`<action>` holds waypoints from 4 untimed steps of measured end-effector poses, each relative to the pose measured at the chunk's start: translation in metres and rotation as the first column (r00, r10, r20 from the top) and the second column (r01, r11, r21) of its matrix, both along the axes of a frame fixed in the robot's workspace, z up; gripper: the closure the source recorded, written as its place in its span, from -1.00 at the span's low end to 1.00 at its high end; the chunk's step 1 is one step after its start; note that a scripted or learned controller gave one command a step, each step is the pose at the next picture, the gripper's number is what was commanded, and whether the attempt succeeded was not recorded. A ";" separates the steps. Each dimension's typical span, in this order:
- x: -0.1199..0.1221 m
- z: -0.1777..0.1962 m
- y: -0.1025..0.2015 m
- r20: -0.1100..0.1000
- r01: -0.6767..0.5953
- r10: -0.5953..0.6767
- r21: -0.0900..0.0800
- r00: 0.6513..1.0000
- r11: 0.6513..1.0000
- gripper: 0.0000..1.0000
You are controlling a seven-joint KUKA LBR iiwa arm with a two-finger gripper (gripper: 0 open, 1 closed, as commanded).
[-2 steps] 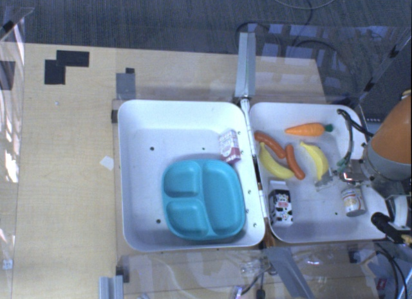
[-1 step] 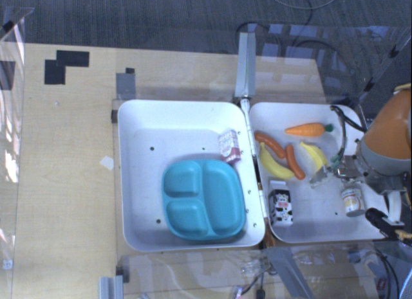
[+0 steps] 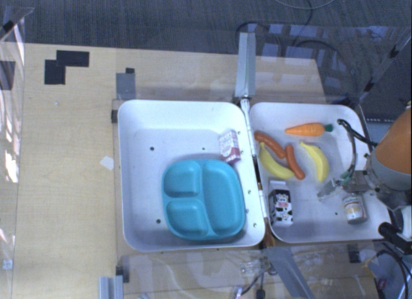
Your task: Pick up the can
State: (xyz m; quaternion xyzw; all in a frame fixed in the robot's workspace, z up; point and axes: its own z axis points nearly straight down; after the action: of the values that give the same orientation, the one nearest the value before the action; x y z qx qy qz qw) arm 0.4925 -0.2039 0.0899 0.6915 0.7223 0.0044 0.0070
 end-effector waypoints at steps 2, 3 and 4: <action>-0.003 0.131 0.073 -0.009 -0.309 0.309 -0.001 0.951 0.951 1.00; -0.003 0.131 0.073 -0.009 -0.308 0.308 0.000 0.951 0.951 -1.00; -0.002 0.001 0.012 -0.005 -0.368 0.368 -0.007 0.930 0.930 -1.00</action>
State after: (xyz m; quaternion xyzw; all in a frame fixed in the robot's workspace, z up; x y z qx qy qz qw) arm 0.4908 -0.1921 0.0906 0.5441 0.8390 0.0014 0.0075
